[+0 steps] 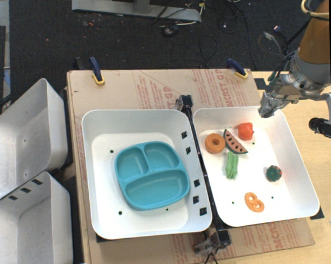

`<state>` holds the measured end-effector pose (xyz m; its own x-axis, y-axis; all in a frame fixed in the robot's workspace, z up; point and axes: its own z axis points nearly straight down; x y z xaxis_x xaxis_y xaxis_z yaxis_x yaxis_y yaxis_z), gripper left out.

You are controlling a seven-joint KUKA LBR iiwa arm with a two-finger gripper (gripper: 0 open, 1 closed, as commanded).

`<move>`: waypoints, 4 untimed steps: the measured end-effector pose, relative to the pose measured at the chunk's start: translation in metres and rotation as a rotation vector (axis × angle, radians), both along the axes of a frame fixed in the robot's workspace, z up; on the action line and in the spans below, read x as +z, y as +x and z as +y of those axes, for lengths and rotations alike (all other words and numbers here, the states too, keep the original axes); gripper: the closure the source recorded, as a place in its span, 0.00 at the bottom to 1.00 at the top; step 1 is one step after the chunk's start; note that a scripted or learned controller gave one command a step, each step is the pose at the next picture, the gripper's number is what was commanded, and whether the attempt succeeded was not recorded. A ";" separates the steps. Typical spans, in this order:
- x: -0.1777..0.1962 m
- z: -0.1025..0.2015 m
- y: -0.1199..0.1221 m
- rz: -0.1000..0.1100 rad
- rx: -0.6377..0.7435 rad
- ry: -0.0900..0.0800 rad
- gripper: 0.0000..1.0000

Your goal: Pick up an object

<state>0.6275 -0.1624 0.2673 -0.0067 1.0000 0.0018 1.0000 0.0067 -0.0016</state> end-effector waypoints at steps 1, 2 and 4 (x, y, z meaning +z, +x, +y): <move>-0.015 0.052 0.002 -0.001 0.000 -0.001 1.00; -0.022 0.115 -0.006 0.001 0.001 0.000 1.00; -0.025 0.206 -0.018 0.000 0.000 -0.001 1.00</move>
